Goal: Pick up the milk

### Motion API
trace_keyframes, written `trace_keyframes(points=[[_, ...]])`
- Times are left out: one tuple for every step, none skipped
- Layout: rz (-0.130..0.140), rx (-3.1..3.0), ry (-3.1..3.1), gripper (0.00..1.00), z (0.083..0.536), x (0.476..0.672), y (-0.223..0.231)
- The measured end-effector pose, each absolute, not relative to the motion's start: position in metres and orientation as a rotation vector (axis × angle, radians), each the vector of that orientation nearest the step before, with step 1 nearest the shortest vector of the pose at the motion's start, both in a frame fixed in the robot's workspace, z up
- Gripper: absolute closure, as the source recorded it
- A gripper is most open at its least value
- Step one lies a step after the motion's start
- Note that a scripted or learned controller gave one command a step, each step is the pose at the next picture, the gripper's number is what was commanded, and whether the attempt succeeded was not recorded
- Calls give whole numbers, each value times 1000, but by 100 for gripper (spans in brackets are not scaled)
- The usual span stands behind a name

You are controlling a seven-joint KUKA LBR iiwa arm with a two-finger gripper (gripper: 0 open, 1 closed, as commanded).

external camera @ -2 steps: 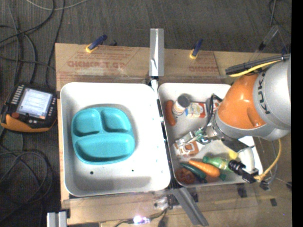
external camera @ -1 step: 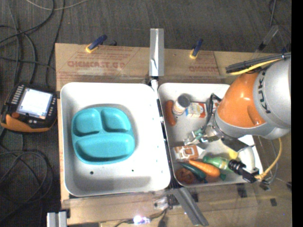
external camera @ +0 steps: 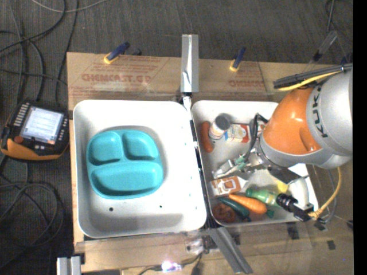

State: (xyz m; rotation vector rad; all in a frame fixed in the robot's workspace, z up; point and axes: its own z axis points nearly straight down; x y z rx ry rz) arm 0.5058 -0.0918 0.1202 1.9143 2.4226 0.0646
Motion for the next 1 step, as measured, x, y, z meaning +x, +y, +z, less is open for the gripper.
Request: trace_keyframes(points=[[22, 1520, 2724, 0, 95, 493, -99]])
